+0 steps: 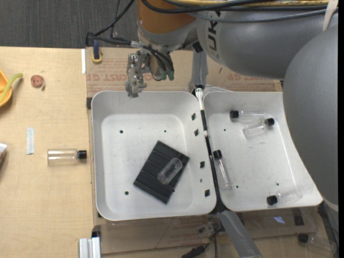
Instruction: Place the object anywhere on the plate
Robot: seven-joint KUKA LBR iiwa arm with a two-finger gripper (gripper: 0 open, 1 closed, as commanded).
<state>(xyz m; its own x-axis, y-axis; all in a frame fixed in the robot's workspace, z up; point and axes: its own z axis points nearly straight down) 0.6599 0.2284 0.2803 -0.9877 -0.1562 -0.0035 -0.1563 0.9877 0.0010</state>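
Already the vial [169,170] rests on the plate [153,177], well apart from the pincer [133,88].

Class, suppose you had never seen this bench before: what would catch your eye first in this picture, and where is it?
First, the big grey arm with its orange band, filling the top right, its gripper above the left bin's far rim. Next, the black plate lying slantwise in the left bin, with a clear vial on it. Then several clear, black-capped vials scattered in the right bin, and one more vial on the bench at left.
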